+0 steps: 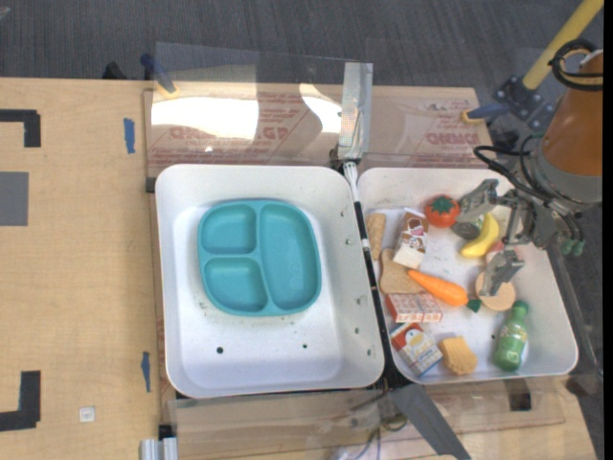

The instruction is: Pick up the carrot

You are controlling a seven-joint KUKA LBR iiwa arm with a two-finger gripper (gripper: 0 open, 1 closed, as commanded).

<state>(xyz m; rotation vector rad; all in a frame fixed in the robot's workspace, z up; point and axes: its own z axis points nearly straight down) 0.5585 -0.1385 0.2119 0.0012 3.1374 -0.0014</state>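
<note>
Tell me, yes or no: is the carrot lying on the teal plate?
No, the carrot lies in the right bin among the other toy foods, while the teal plate sits in the left bin.

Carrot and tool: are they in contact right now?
Cannot tell. In the camera view the tool hangs just right of the carrot, near its green end, but the slanted angle shows neither clear contact nor a clear gap.

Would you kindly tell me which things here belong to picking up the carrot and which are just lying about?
Part of the job:
carrot in the right bin
pincer over that bin

Just lying about:
tomato
banana
green bottle
teal divided plate in the left bin
</note>
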